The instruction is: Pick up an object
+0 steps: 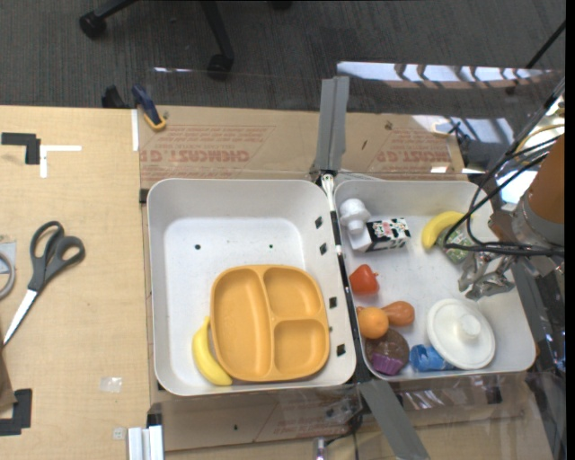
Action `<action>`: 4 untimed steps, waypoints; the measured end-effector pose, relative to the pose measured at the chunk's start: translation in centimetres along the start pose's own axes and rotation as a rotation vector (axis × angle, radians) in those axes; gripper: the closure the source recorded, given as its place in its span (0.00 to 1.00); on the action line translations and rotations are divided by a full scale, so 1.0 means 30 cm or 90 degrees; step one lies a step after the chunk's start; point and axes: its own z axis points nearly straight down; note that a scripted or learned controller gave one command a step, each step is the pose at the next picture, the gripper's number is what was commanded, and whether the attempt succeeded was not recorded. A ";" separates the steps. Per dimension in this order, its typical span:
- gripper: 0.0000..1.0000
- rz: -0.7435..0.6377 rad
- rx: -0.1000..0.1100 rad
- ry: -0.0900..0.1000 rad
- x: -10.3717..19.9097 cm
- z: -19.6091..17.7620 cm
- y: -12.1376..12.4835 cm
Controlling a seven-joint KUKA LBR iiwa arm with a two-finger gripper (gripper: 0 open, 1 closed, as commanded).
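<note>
We see the gripper (483, 277) low over the right bin (512, 355), near its right wall; we cannot tell how it is set. Nearby lie a small banana (439, 228), a white lid (460, 332), a cow-patterned carton (388, 232), a red pepper (364, 280) and an orange (372, 322). The left bin (171, 269) holds a yellow divided plate (268, 322) overlapping another banana (207, 356).

Dark carpet floor (269, 45); office chair base (153, 18).
</note>
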 end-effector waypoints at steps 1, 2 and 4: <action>0.00 -0.001 0.000 0.000 -0.001 0.001 0.001; 0.00 0.040 0.001 -0.001 -0.170 0.143 -0.039; 1.00 0.087 0.005 -0.007 -0.365 0.099 -0.040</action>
